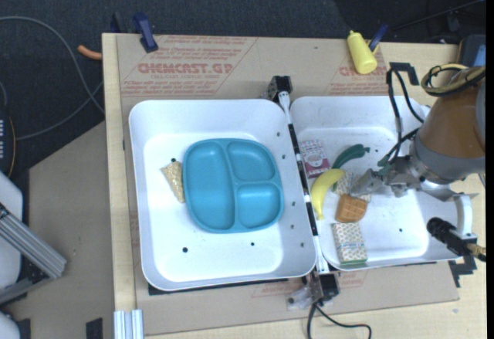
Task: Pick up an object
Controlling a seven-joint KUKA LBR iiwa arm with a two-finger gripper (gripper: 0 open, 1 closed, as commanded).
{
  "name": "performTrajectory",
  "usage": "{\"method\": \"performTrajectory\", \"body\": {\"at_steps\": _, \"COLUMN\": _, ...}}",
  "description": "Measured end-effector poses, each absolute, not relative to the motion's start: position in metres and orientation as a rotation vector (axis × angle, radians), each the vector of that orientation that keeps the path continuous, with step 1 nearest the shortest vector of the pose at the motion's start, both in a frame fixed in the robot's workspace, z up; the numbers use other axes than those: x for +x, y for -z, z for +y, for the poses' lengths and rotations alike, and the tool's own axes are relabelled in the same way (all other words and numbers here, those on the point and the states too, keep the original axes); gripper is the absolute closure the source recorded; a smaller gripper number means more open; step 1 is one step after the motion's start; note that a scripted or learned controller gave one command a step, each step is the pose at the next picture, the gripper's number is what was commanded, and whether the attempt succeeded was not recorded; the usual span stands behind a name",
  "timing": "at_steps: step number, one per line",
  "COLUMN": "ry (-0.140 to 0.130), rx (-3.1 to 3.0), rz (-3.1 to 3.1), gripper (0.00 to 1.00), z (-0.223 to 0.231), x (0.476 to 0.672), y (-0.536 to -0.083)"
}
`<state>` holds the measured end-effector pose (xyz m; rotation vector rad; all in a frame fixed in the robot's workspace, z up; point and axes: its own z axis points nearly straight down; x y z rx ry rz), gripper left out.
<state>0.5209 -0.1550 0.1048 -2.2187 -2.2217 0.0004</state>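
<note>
The tool [369, 184] sits low in the right bin [401, 241], just right of a cluster of small things; whether it is spread or pressed together cannot be told from this slant, and nothing is seen pinched in it. Nearest it lies a small tan waffle-textured piece [351, 208], blocky and rounded, just below the tool's tip. Left of that a smooth yellow banana [323, 188] curves with its long axis running from near-left to far-right, lying near the bin's left wall. A dark green, glossy pepper-shaped thing [350, 154] lies farther back, pointing left-near to right-far. A flat pink-and-white packet [313, 157] rests by the far left wall, and a pale green printed box [350, 242] lies near, long axis running near to far. In the left bin [154, 129] a smooth blue three-part plate [231, 183] lies with a tan cracker-like piece [174, 177] touching its left edge. Both bins rest on a cardboard-covered surface [193, 63].
</note>
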Motion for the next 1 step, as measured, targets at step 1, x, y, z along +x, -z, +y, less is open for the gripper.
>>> {"method": "performTrajectory", "body": {"at_steps": 1, "ry": 0.007, "rx": -2.226, "rz": -2.227, "gripper": 0.0, "z": -0.1177, "x": 0.5624, "y": -0.0881}}
